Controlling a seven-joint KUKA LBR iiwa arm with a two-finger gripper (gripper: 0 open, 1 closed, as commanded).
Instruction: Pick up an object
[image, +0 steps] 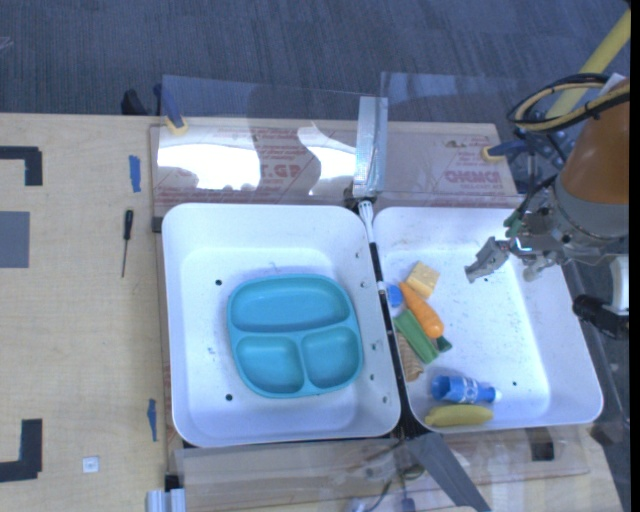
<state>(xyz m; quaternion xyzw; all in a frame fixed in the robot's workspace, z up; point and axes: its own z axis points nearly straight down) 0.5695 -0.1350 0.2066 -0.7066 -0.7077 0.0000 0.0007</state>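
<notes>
My gripper (492, 262) hangs over the back part of the right bin (535, 345), reaching in from the right, with nothing seen between its fingers. Below and left of it, along the bin's left wall, lie a yellow block (423, 279), an orange carrot-like piece (425, 315), a green stick (414, 335) and a tan strip (408, 358). A blue bottle (462, 388) and a yellow banana-like piece (459, 415) rest near the front edge. The gripper touches none of them.
The left bin (195, 300) holds a teal divided plate (294, 333). A clear upright panel (370, 145) stands behind the divider between the bins. Cables and the arm's orange band (600, 160) crowd the right side.
</notes>
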